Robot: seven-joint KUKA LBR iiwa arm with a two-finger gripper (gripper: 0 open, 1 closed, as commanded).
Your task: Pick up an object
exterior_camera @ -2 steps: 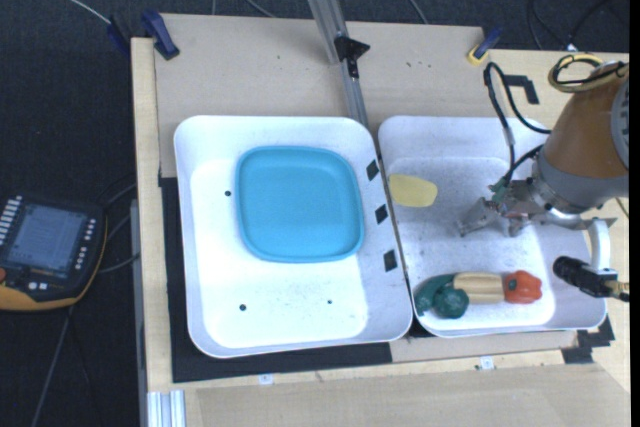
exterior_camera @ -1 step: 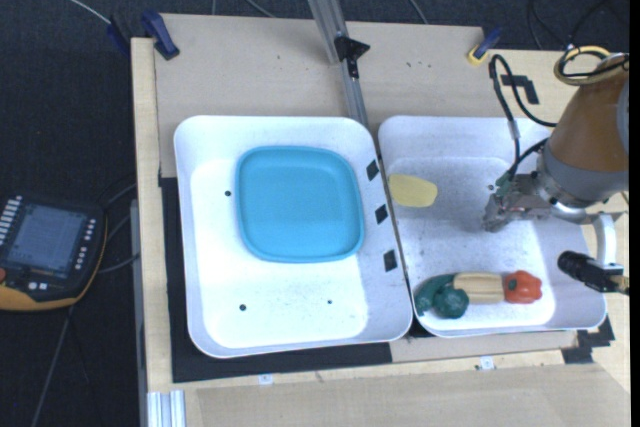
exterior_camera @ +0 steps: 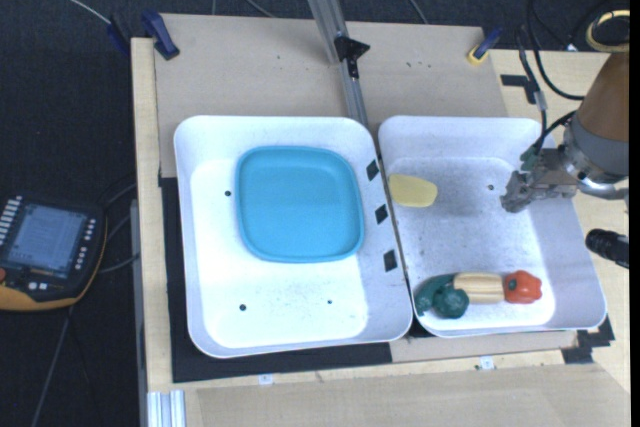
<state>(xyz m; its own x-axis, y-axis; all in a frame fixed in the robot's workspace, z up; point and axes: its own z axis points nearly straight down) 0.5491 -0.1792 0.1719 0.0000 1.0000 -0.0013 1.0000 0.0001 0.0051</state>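
The arm [exterior_camera: 607,120] comes in from the right edge of the camera view, its orange band uppermost and the grey wrist below it, angled down and to the left so that the gripper [exterior_camera: 516,197] hangs over the upper right part of the right bin [exterior_camera: 450,137]. The gripper's dark, metallic fingers point down and leftward toward the speckled bin floor; from this slanted overhead angle the jaws blur into one small dark cluster, so I cannot tell how far apart they stand, and nothing can be made out between them. To the left of the jaws, across a bare stretch of bin floor and near the bin's left wall, lies a pale yellow object [exterior_camera: 412,190], flat and rounded. Below the jaws, toward the near wall of the same bin, three pieces lie in a row, well apart from the gripper: a dark green object [exterior_camera: 442,299] at the left, a tan oblong piece [exterior_camera: 478,287] touching it in the middle, and a red object [exterior_camera: 522,287] at the right end. Farther left of the jaws, past the divider, the left bin [exterior_camera: 200,215] holds a light blue square plate [exterior_camera: 300,203].
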